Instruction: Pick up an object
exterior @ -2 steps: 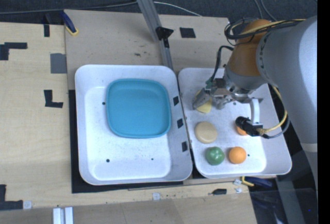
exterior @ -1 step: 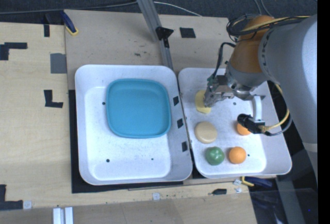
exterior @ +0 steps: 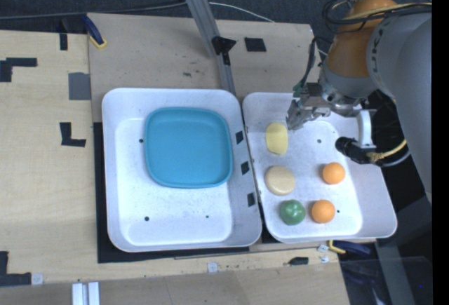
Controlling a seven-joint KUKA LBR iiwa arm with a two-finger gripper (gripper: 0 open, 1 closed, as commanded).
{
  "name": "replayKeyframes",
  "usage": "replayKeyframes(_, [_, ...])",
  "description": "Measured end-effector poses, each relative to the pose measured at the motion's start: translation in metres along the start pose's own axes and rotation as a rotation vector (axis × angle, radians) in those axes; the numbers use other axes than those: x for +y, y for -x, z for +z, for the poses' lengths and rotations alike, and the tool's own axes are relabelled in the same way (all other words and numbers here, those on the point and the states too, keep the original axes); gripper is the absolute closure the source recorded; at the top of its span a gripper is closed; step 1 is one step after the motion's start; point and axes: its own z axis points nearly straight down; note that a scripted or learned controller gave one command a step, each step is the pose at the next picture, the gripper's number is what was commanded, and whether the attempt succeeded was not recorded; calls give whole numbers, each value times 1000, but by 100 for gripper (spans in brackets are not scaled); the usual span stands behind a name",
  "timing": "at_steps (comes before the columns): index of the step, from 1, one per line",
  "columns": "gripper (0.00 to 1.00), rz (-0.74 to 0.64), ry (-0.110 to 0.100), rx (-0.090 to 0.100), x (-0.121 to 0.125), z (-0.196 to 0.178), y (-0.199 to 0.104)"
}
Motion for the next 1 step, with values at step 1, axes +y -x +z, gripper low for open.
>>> replayKeyframes(1, [100, 0, 1, 0, 2, -62, -4])
